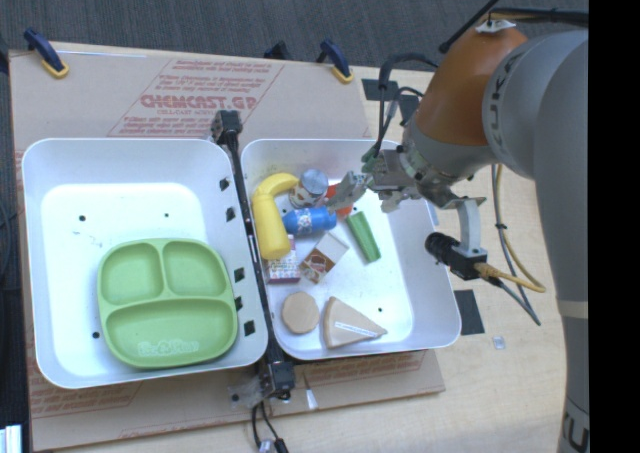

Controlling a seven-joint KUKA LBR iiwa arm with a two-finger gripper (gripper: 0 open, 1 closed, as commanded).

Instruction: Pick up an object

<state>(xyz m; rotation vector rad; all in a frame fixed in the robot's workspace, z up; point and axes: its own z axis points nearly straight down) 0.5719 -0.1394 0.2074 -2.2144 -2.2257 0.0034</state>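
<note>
Two white bins, one green divided plate, about eight small objects.

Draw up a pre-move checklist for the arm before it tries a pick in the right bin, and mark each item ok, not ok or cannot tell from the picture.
1. Gripper is over the right bin: ok.
2. A target lies close by: ok; the blue bottle and green block sit just below it.
3. Nothing already held between the fingers: cannot tell.
4. Target stands apart from its neighbours: not ok; the bottle lies against the yellow banana.
5. Finger opening suits the target: cannot tell.
6. Left bin stays out of the path: ok; the green divided plate lies well away.
</note>
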